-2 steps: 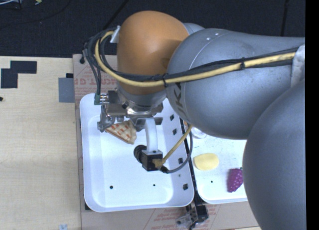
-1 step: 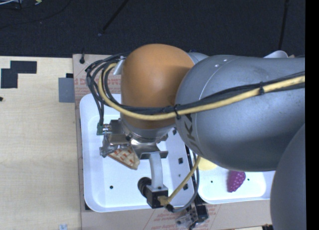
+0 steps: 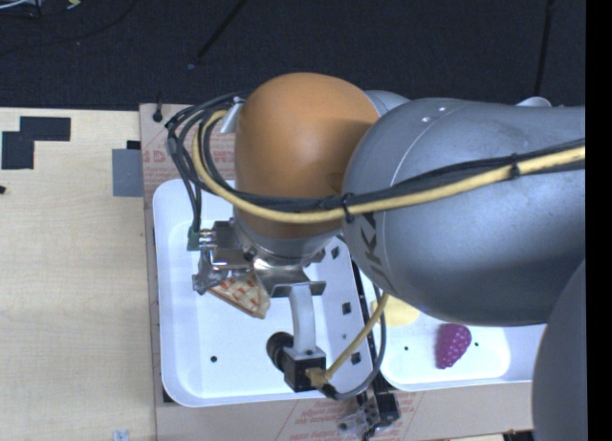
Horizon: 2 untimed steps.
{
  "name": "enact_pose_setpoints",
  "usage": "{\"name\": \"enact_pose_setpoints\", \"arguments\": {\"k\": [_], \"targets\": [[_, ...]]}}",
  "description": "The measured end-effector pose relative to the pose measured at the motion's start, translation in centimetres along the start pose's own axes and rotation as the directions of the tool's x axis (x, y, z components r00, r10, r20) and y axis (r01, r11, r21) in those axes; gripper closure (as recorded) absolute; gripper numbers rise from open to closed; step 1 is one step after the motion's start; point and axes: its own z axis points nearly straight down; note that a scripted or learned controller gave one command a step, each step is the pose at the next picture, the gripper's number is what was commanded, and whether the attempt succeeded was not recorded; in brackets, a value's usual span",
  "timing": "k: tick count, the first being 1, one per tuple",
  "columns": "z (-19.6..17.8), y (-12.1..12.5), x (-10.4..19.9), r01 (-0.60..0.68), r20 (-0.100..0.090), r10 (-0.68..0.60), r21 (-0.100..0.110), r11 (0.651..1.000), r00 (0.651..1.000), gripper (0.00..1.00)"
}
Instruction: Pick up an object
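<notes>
The tool [image 3: 222,272] hangs low over the left bin [image 3: 182,353], and a tan lattice-patterned wedge [image 3: 241,294] lies touching its lower edge. This wedge looks like the task's thing for this try, since it is the 1 item right at the tool. Whether the tool is spread, pressed together or pinching the wedge I cannot tell: the orange band [image 3: 301,152] and the wrist hardware cover the working end from above, and the wedge could equally be lying flat on the bin floor. The arm [image 3: 469,209] sweeps across the right bin [image 3: 483,372], probably because it has to reach over that bin to get at the far one. This also explains why the black and yellow cables [image 3: 206,166] loop out slack just above the tool. Well off to the tool's right, in the right bin, sits a purple berry-like piece [image 3: 452,344]. Between it and the tool, a yellow piece [image 3: 402,313] peeks out from under the arm. The count is 2 bins, 1 tan wedge, 1 purple piece and 1 yellow piece, so 3 loose items on view. To the tool's left is the tabletop [image 3: 67,286].
</notes>
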Motion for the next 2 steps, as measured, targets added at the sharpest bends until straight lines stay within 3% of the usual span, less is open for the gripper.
{"name": "enact_pose_setpoints", "arguments": {"k": [2], "targets": [[-1.7,-0.01,0.0,0.002,0.0,-0.002,0.0,1.0,1.0,1.0]]}}
